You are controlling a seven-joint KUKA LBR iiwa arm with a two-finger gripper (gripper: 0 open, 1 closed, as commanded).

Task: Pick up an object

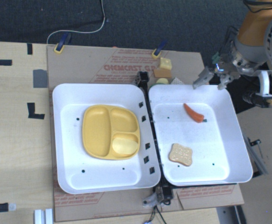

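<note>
The fingers (212, 79) are spread apart with nothing between them, hovering at the upper right of the frame, just above the far rim of the right bin (234, 125). Below them, inside that bin, an orange carrot-like piece (194, 113) lies tilted near the upper middle, and a slice of toast (180, 154) rests lower down. The left bin (66, 134) holds a yellow divided plate (110, 131). Small yellow blocks (163, 69) sit on the table beyond the bins.
</note>
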